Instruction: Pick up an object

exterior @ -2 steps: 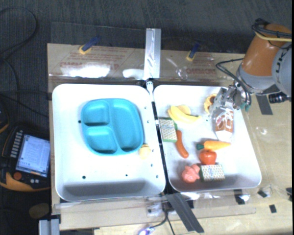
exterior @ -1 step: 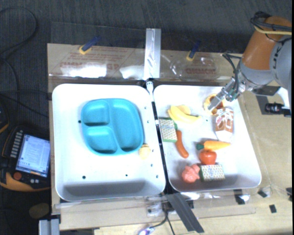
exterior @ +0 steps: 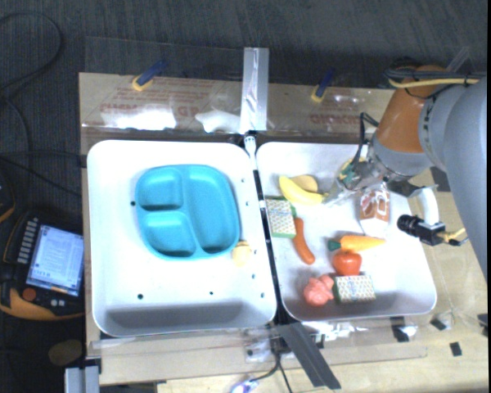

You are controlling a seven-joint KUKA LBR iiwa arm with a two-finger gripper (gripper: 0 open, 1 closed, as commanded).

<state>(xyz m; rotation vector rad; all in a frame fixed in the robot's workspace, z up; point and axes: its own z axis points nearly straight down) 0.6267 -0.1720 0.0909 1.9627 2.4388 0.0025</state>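
Observation:
The right bin [exterior: 409,289] holds several toy foods. A yellow banana [exterior: 299,190] lies at its upper left, with a green-and-white block [exterior: 279,217] and a red-orange sausage [exterior: 304,243] below it. Lower down are an orange carrot [exterior: 362,241], a red tomato [exterior: 347,262], a pink lump [exterior: 317,290] and a checkered block [exterior: 355,287]. A red-and-white packet [exterior: 374,205] lies toward the right. My gripper [exterior: 352,175] is low over the bin's upper part, just right of the banana and above the packet. Nothing shows held in it.
The left bin [exterior: 114,293] carries a blue divided plate [exterior: 186,210] and a small pale yellow piece [exterior: 241,254] by its right wall. The grey arm with its orange band [exterior: 403,123] crosses the right bin's upper right corner. A black fitting [exterior: 417,226] lies at that bin's right rim.

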